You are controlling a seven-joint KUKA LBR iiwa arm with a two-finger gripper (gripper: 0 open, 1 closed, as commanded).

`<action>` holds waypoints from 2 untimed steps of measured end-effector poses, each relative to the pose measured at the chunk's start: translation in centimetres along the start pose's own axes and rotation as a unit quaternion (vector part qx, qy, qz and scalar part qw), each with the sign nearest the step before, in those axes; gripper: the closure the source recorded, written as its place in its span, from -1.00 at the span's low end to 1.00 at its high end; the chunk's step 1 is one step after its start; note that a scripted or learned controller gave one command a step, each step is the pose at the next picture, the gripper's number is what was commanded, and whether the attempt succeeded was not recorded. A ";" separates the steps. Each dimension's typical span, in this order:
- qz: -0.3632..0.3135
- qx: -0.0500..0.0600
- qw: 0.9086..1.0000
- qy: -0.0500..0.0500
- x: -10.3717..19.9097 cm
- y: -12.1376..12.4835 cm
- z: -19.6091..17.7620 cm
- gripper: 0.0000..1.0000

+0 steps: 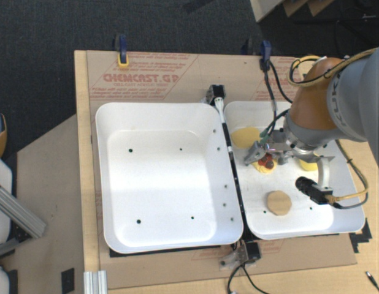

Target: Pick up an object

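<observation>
Dark carpet surrounds a brown board, clamped at its far edge, that carries two shallow white bins side by side: we see the left bin [159, 176] bare and the right bin [318, 222] holding the objects. We find the gripper [266, 155] low over the middle of the right bin, reaching in from the right under the arm's orange band. Just below it lies a small yellow and red piece [266, 164], so close that we cannot tell whether the tool touches it or merely hovers above it, and we cannot tell the tool's state from this slant. A pale yellow disc [245, 137] lies just beside it toward the far left, and a tan round object [278, 203] sits nearer the front edge, apart from the tool. We judge the yellow and red piece the likely target, since it lies almost straight beneath the tool; the coming move calls for little more than a short descent.
</observation>
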State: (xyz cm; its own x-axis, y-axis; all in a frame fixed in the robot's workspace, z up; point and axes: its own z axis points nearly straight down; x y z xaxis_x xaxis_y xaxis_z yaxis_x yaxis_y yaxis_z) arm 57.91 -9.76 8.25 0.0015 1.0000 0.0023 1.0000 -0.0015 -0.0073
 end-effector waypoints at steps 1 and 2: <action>-0.001 -0.007 1.000 -0.002 -0.1 0.4 -1.5 1.00; -0.006 -0.012 1.000 -0.001 7.1 9.2 -11.0 1.00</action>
